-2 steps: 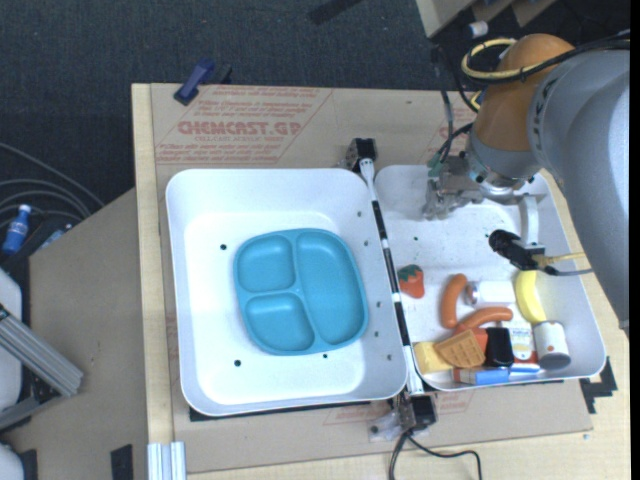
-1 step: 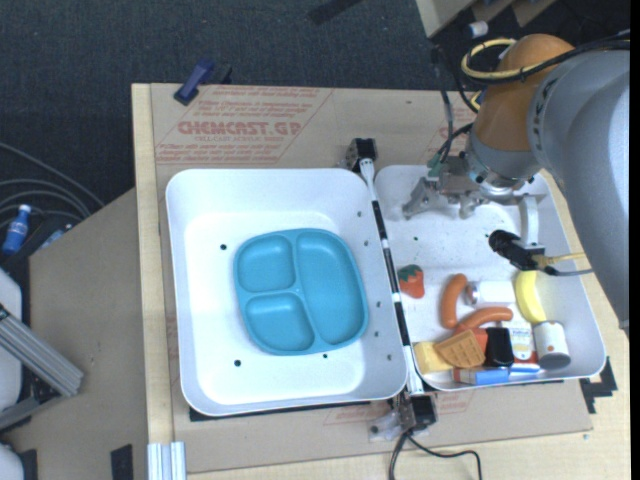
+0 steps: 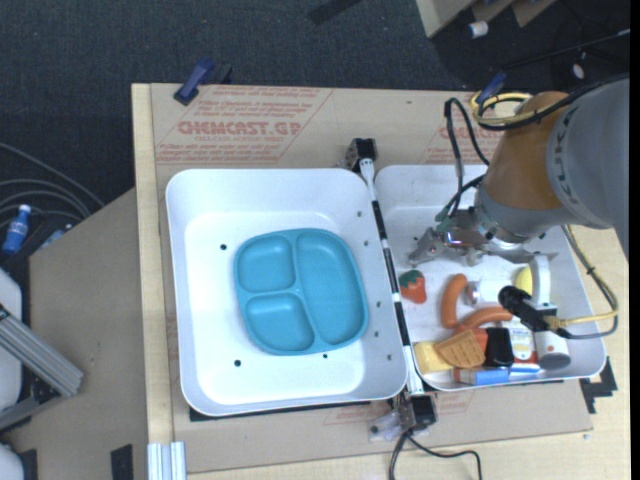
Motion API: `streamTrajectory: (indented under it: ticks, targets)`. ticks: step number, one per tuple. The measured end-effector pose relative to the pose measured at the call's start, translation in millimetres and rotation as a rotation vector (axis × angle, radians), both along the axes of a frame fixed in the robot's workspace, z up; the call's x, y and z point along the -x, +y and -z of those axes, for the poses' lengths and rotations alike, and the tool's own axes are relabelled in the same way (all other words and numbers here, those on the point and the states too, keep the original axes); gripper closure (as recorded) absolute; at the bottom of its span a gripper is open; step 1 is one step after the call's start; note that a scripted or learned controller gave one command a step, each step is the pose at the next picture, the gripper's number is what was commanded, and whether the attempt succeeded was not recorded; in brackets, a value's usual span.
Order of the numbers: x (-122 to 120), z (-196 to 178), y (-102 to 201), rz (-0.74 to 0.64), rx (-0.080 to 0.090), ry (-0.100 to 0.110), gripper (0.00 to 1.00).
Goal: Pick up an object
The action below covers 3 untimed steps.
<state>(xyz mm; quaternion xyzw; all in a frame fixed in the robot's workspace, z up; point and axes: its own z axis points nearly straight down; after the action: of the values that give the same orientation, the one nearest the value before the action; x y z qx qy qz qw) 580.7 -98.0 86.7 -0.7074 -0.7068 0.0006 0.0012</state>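
Arm: the grey arm (image 3: 585, 138) with its orange band reaches in from the right, over the far part of the right bin (image 3: 425, 180).
Gripper: the gripper (image 3: 445, 248) hangs low over the bin's left half, above bare white floor.
Jaws: they look spread apart, with nothing between them.
Strawberry: a red strawberry (image 3: 412, 286) with a green top lies near the bin's left wall, just below the gripper and apart from it.
Sausages: one orange sausage (image 3: 455, 298) lies right of the strawberry; a second (image 3: 485, 317) curves just beside it, toward the near side.
Cracker: a tan cracker (image 3: 458, 352) lies in the near left corner.
Block: a black block (image 3: 497, 346) sits right of the cracker, touching it.
Pen: a blue pen (image 3: 495, 376) lies along the near wall, under the cracker and block.
Yellow piece: a yellow piece (image 3: 523, 280) lies right of the sausages; what it is cannot be told.
Left bin: the left bin (image 3: 200, 208) holds a blue divided plate (image 3: 298, 290), set at its middle.
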Motion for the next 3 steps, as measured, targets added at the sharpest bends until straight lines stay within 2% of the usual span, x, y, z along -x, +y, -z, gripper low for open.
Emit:
streamTrajectory:
  ticks: [1, 2, 3]
  targets:
    - [-68, 2, 4, -0.001, 0.001, -0.004, 0.0]
    - [-69, -9, 4, -0.002, 0.002, -0.005, 1.0]
    - [-69, -8, 4, -0.002, 0.002, -0.004, 0.0]
